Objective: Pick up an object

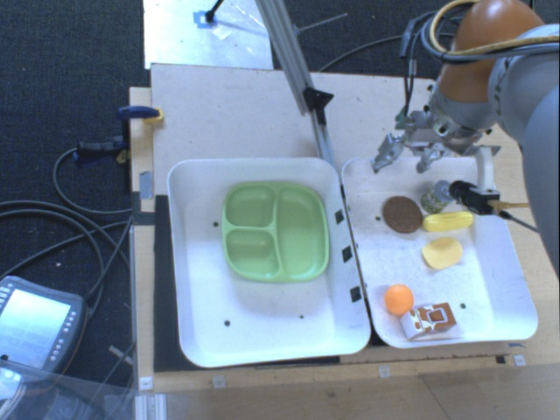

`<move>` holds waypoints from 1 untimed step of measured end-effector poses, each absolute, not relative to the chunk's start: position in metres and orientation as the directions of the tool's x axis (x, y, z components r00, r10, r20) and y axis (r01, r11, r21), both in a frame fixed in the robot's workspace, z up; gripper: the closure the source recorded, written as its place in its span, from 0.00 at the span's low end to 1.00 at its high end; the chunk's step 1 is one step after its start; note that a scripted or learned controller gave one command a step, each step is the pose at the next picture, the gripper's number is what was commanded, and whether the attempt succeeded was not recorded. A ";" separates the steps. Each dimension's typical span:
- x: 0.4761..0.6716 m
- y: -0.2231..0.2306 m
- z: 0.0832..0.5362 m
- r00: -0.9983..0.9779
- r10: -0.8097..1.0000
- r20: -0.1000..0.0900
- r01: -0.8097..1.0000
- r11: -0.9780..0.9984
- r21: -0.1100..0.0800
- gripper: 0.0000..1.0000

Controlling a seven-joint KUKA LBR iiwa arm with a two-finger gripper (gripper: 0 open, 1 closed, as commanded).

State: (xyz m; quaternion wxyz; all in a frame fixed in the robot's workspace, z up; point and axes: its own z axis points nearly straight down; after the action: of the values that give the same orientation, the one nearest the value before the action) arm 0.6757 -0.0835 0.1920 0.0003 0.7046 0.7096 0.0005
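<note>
Gripper point(408, 153) hangs with fingers spread, holding nothing, poised over the right bin point(516, 274); below it lie the brown disc point(402, 214) and banana point(448, 221), ready for picking.

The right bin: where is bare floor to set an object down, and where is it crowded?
In the right bin, the floor is bare along its left wall, between the brown disc and the orange ball, and near the right wall. The far part is crowded: disc, yellow banana, pale chip, gripper above.
</note>
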 end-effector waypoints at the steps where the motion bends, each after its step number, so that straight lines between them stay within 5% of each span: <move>1: 0.676 -0.084 0.192 -0.007 1.000 0.000 1.000 0.007 0.001 0.00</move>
State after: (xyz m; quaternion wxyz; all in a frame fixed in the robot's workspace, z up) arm 0.6757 -0.0837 0.1921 0.0005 0.7045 0.7097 0.0003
